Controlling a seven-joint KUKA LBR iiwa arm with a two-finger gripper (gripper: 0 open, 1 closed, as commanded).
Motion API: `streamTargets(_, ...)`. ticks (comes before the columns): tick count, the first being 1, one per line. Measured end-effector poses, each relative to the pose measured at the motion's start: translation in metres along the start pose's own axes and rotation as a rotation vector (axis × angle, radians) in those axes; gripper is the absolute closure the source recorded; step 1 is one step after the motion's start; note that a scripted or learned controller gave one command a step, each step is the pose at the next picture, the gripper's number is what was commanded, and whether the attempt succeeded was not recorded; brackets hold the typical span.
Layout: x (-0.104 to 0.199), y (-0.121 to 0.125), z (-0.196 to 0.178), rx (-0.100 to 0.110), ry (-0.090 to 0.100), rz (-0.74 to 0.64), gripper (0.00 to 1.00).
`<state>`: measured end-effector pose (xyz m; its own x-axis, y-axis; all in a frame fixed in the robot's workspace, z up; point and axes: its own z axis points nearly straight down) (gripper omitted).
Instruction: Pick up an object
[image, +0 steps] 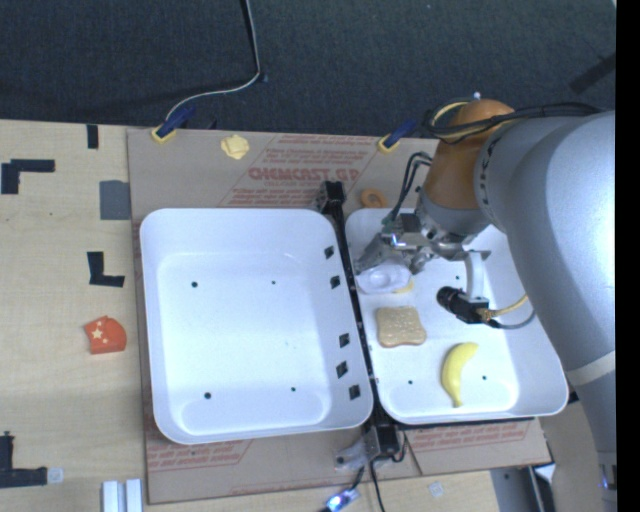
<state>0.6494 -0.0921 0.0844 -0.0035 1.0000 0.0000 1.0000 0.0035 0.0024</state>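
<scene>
- Here, the grey arm (545, 200) reaches in from the right, with its orange band (458, 165) above the wrist, and bends down into the right bin (535, 395).
- The gripper (392, 262) sits low at the back left part of that bin, close to the divide between the two bins.
- Whether its jaws are apart or together, I cannot tell; the wrist and cables hide them.
- A pale, roundish thing (383, 278) lies right under the gripper, too blurred to name, and no grasp on it can be made out.
- A slice of toast (400, 326) lies flat in the right bin, just in front of the gripper and apart from it.
- A banana (458, 372) lies nearer the front of the same bin, to the right of the toast.
- The left bin (240, 320) stands beside it, the rims touching.
- Out on the bench, a red block (106, 335) rests left of the bins, and a small yellow piece (235, 147) lies behind the left bin.
</scene>
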Motion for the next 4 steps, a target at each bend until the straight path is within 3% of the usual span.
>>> streamTargets(1,0.05,-0.025,-0.048,0.011,0.016,-0.006,0.0)
streamTargets(2,0.137,-0.031,-0.103,-0.002,0.005,-0.008,0.0)
streamTargets(3,0.13,-0.033,-0.109,0.006,0.001,0.0,1.0)
streamTargets(4,0.187,0.001,-0.213,-0.01,0.003,-0.004,1.0)
